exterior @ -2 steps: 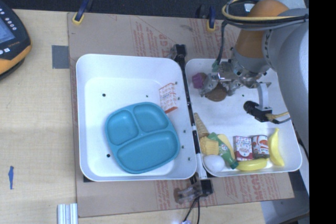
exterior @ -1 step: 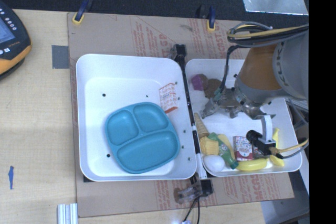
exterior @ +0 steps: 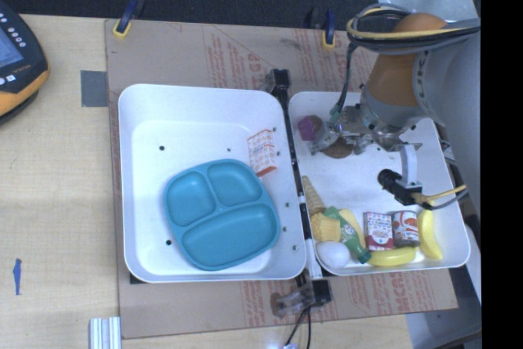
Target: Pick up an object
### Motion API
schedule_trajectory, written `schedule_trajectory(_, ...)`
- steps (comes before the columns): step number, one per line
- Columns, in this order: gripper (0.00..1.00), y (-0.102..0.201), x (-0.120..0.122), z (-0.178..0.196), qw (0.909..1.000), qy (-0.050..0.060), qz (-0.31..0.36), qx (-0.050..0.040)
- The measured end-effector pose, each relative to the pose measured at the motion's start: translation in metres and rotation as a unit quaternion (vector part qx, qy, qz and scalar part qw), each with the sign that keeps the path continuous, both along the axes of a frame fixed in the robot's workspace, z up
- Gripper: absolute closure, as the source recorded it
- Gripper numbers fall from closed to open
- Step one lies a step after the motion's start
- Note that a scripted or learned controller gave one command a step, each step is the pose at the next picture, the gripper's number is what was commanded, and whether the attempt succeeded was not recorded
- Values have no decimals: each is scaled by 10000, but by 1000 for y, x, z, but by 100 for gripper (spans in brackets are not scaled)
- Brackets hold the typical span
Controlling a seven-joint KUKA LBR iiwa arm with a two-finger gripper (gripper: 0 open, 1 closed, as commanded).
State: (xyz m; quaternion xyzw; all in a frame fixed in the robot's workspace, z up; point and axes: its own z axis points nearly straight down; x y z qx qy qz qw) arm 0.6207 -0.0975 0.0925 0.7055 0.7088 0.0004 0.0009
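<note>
My gripper (exterior: 341,136) is low over the back of the right bin (exterior: 372,167), reaching in from the right. A brown rounded thing (exterior: 335,149) lies directly under it, partly covered by the gripper. A small purple thing (exterior: 309,127) sits just to the gripper's left, near the bin's back left corner. Whether the gripper touches the brown thing cannot be told.
Along the right bin's front lie a cone (exterior: 314,195), a corn cob (exterior: 331,223), a white egg (exterior: 333,255), two bananas (exterior: 392,257) and two small red packs (exterior: 391,230). The left bin (exterior: 147,135) holds a blue divided plate (exterior: 221,213) and a red-white carton (exterior: 262,152).
</note>
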Motion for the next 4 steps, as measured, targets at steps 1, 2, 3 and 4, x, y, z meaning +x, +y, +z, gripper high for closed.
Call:
schedule_trajectory(1,0,-21,-100,-2,10000,74,-23,13)
schedule_trajectory(2,0,-40,-24,0,10000,-11,1,-7)
schedule_trajectory(3,0,-32,-150,-1,10000,64,-15,17)
schedule_trajectory(4,0,-29,-27,1,10000,-28,16,-7)
